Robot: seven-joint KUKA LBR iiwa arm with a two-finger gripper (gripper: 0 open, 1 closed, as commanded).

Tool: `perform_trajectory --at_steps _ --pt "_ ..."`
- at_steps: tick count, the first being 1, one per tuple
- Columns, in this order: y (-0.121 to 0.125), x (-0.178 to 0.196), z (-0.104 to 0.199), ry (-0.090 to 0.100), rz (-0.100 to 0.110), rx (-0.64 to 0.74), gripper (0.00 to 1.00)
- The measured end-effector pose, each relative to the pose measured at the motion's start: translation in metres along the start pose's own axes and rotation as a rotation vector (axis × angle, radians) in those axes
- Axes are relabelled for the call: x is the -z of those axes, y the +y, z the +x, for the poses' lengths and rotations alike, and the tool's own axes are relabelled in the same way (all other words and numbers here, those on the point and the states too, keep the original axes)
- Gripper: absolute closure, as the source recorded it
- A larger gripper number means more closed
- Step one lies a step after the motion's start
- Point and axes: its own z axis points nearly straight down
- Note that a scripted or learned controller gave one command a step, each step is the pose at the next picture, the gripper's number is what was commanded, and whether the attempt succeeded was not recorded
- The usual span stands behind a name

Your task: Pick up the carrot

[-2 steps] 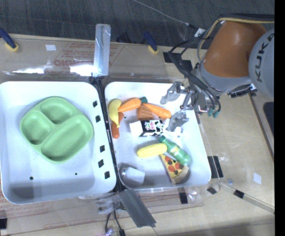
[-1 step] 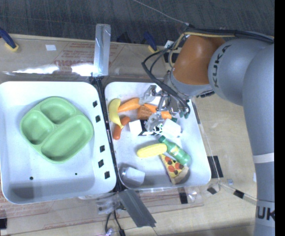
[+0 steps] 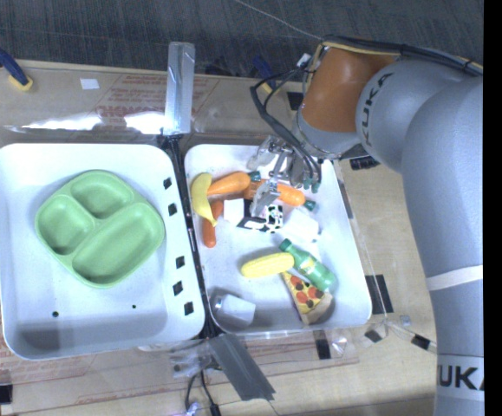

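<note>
The carrot (image 3: 230, 183) is orange and lies across the upper part of the right bin (image 3: 344, 232), beside a yellow banana (image 3: 199, 194). My gripper (image 3: 270, 178) is low over the carrot's middle and hides that part. Orange shows on both sides of it, with the right end (image 3: 291, 197) poking out below the wrist. I cannot tell whether the carrot is gripped or still resting on the bin floor.
A second orange piece (image 3: 209, 225) lies under the banana. A black-and-white block (image 3: 268, 218), a yellow oval (image 3: 266, 265), a green bottle (image 3: 309, 268), a pizza slice (image 3: 307, 300) and a clear cup (image 3: 233, 307) share the right bin. The left bin holds a green divided plate (image 3: 100, 225).
</note>
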Motion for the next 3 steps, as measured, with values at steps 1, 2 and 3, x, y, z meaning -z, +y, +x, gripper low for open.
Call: perform_trajectory --at_steps 1,2,3 --pt "0.001 0.042 0.061 0.017 0.002 -0.397 0.00" --pt "0.002 -0.006 0.022 0.013 0.001 -0.579 0.00" --pt "-0.038 -0.004 0.027 -0.004 -0.009 -0.651 0.00"
